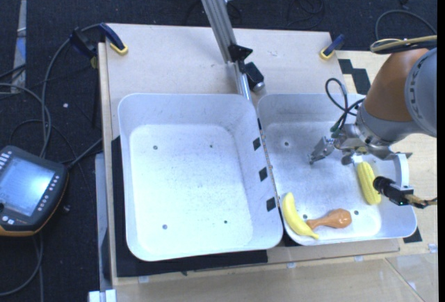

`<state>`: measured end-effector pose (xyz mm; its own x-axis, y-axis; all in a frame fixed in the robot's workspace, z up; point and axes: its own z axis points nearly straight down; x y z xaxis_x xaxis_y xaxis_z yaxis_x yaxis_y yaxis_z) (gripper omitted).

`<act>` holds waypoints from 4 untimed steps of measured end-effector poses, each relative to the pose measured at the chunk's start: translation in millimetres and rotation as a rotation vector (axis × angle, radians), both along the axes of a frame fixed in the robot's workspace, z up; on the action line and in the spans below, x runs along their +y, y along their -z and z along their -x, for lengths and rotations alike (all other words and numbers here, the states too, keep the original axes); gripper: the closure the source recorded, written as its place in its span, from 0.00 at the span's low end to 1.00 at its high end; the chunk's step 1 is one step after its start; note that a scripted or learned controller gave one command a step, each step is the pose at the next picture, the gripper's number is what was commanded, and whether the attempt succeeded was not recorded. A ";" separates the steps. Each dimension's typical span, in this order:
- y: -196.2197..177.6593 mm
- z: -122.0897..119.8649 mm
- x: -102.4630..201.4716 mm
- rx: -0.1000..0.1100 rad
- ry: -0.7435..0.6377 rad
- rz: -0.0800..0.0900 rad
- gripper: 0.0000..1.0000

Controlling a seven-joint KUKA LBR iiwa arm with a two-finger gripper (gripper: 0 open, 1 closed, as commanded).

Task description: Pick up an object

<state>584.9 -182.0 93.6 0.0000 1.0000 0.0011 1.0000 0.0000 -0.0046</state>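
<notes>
Presently, item by item: pale wooden counter (292,43); right-hand shallow white plastic bin (292,113); grey arm's hand (321,152), low over bare bin floor, grasping nothing, whether spread or clenched I cannot tell. Candidates, all near the bin's front: yellow corn cob (366,182), nearest the hand; yellow banana (294,217); orange drumstick-shaped toy (332,219). Advice: centre over the cob, fingers across its width.

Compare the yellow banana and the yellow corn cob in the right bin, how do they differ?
The curved yellow banana lies at the right white bin's front left corner, against the wall; the straight yellow corn cob lies toward its right side. The banana looks smooth, the corn cob ridged. The corn cob lies nearer the gripper. Both are yellow, elongated and lying flat.
</notes>
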 end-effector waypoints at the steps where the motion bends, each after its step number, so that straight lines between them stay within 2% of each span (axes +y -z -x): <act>1: -12.8 -1.5 -0.4 -0.005 0.000 0.001 1.00; 4: -130.6 -3.2 -8.0 -0.007 0.000 0.002 1.00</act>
<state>588.1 -190.0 224.2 -0.0001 1.0000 -0.0006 1.0000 0.0001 0.0024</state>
